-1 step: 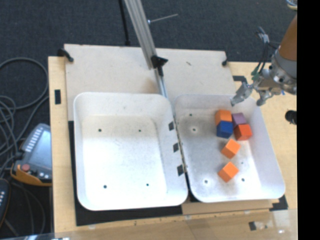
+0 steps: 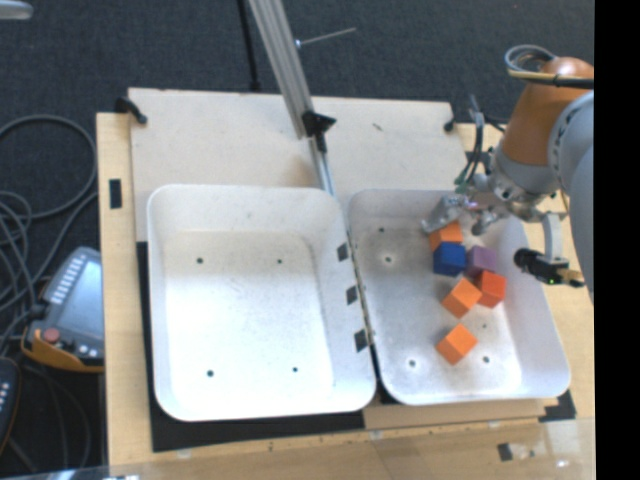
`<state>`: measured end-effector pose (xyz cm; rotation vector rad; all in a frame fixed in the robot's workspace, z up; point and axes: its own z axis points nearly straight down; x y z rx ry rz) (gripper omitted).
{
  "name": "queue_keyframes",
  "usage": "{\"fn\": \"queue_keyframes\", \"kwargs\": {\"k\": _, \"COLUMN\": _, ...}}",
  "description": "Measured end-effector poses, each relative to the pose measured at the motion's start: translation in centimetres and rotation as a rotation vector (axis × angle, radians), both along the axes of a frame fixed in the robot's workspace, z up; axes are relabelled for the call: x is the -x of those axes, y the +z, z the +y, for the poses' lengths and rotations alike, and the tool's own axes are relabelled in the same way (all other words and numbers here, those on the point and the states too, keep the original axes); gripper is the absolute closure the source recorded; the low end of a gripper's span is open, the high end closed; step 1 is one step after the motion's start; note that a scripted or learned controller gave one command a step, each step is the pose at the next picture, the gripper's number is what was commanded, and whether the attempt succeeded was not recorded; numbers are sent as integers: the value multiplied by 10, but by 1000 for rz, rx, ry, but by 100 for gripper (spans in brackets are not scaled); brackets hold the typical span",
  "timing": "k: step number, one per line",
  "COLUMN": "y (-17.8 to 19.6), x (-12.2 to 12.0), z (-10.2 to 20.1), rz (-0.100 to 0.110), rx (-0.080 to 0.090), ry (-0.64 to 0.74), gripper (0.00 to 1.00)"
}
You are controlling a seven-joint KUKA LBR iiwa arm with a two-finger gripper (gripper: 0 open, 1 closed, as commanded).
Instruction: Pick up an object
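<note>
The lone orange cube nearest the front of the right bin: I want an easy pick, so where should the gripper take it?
Take the lone orange cube from straight above, closing on two opposite flat sides. It sits apart from the other blocks, with bare bin floor all round, so both sides look reachable.

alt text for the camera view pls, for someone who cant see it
A grey and orange robot arm reaches in from the right, its gripper low over a cluster of small blocks in the right white bin: several orange blocks, one blue block, one purple block. To its left sits the left white bin.
</note>
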<state>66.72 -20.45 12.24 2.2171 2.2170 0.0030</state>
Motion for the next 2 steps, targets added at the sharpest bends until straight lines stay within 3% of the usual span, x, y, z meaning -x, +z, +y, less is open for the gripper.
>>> {"fn": "queue_keyframes", "kwargs": {"k": 1, "y": -25, "x": -3, "z": 22, "rz": 4, "rx": 0, "ry": 3, "gripper": 0}}
{"fn": "queue_keyframes", "kwargs": {"k": 2, "y": -13, "x": -4, "z": 20, "rz": 2, "rx": 2, "ry": 4, "gripper": 100}}
